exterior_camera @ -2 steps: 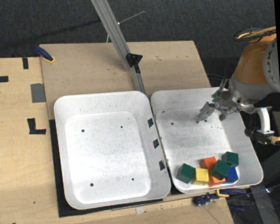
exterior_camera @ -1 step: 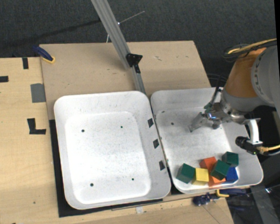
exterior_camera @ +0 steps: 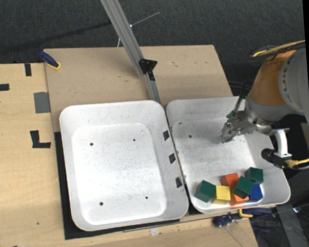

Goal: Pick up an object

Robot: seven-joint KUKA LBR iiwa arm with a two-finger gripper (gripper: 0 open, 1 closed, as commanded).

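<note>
**A:** What is nearest to you, along the bottom edge?

**B:** The front rims of two white bins on a wooden bench (exterior_camera: 19,157). In the right bin (exterior_camera: 196,117), your blocks crowd the near right corner: a green block (exterior_camera: 205,190) at the left end, a yellow block (exterior_camera: 222,193) touching it, an orange block (exterior_camera: 231,180) just behind, a second green block (exterior_camera: 244,185) against that, a blue block (exterior_camera: 256,193) by the rim, and a third green block (exterior_camera: 255,174) behind it.

**A:** And the left bin?

**B:** You see its bare white floor inside the left bin (exterior_camera: 117,160), speckled with small dark dots.

**A:** Where is the gripper?

**B:** Farther back, your gripper (exterior_camera: 229,134) hangs over the right bin's middle, well apart from the blocks. Nothing sits between its fingers; whether they are spread or pressed together, you cannot tell. The grey arm (exterior_camera: 279,89) enters from the right.

**A:** Beyond that?

**B:** A metal rail (exterior_camera: 126,32) slants up past the bins.
</note>
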